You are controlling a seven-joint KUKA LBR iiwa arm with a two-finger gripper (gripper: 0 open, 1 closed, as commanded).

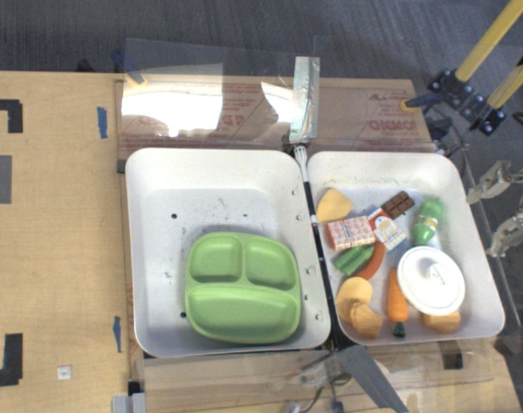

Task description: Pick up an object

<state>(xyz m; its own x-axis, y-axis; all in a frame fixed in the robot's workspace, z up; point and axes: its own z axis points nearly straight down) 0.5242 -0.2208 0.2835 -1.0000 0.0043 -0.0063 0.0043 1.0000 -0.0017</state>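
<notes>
The right bin [468, 198] holds a heap of toy food. A white round lid [430, 279] lies at its front right, with an orange carrot [396, 297] beside it. A yellow wedge [334, 204], a small pink box [350, 231], a brown chocolate bar [396, 205] and a green bottle [427, 220] lie toward the back. A green pepper [353, 258] and tan bread pieces [358, 305] sit at the front left. In the left bin [158, 188] rests a green divided plate [243, 288].
Yellow tripod legs with black clamps [468, 93] stand at the back right, outside the bins. A clear plastic sheet and a metal bracket [304, 100] sit behind the bins. The tan bench surface [46, 256] stretches to the left.
</notes>
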